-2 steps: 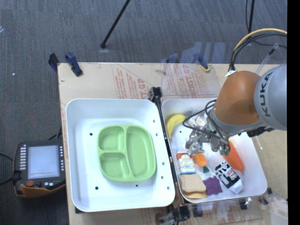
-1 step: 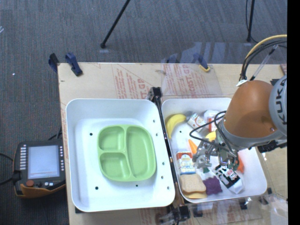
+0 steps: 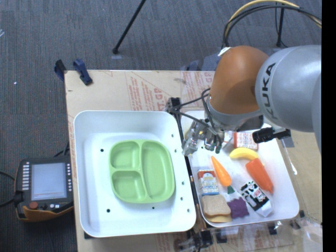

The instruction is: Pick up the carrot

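Poised over the right bin (image 3: 286, 164), gripper (image 3: 209, 140) with jaw state impossible to tell, just up-left of the carrot (image 3: 221, 171), lying long axis slanting from upper left to lower right beside the banana (image 3: 243, 153).

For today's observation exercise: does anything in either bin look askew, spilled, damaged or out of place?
Nothing stands out. The green divided plate lies flat in the left bin. In the right bin, the carrot, banana, sandwich and small cartons lie jumbled close together but intact, below the end effector.
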